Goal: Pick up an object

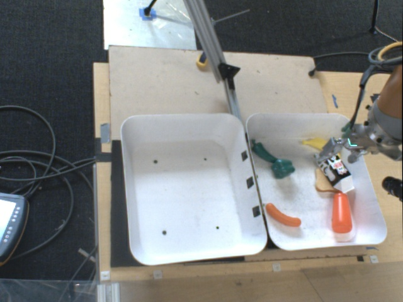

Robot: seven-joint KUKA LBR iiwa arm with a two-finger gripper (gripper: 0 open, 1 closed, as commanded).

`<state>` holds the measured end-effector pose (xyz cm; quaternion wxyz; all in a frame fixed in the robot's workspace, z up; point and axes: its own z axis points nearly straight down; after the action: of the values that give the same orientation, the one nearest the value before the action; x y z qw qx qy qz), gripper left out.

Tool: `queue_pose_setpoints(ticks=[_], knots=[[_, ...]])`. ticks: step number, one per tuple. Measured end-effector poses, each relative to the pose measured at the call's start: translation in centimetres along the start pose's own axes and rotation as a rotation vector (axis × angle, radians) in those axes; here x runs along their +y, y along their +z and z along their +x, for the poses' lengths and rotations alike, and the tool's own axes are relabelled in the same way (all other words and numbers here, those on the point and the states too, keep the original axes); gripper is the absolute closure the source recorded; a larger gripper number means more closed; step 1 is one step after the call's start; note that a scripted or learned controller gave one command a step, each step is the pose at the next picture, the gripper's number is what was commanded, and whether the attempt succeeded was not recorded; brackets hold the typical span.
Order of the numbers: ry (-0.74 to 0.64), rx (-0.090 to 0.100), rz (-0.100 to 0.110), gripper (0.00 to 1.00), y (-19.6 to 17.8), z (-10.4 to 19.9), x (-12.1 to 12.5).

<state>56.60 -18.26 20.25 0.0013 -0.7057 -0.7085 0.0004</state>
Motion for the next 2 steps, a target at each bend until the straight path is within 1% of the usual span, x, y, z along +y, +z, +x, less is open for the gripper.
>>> queue_pose_setpoints(ticks=[1, 2], knots=[[0.000, -0.001, -0.004, 0.00, -0.2, 0.0, 0.1], [0.001, -0.001, 0.001, 0.00, 6.0, 0.2, 0.4]])
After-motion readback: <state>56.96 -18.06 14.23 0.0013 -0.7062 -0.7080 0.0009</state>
